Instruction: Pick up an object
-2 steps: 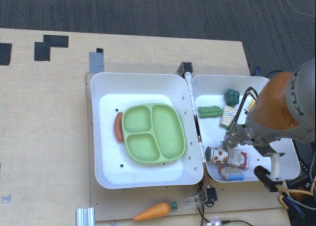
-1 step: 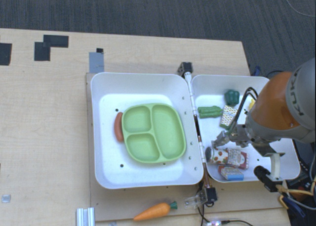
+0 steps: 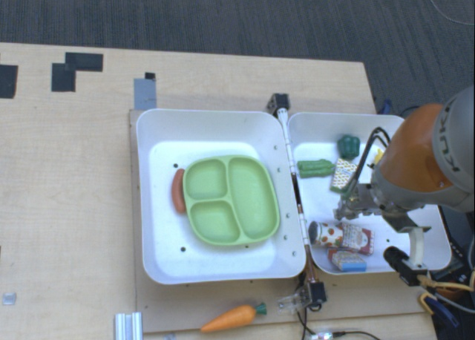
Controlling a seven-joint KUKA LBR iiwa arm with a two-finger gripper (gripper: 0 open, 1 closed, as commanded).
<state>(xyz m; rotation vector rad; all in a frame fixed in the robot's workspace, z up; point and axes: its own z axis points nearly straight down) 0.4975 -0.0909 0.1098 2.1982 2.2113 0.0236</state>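
On the wooden worktop point(image 3: 67, 182), the left bin point(image 3: 159, 257) holds a green divided plate point(image 3: 230, 200) with a red sausage point(image 3: 178, 190) lying against its left edge. An orange carrot point(image 3: 231, 318) lies on the worktop just below that bin. The right bin point(image 3: 315, 138) holds a green pickle-like piece point(image 3: 315, 168), a dark green lump point(image 3: 349, 145), a spotted packet point(image 3: 342, 176), a printed can point(image 3: 334, 234) on its side and a small red and blue box point(image 3: 347, 260). The arm point(image 3: 427, 160) reaches over this bin from the right. The claw point(image 3: 355, 207) hangs just above the can, seemingly not touching it; whether it is spread or pressed together I cannot tell.
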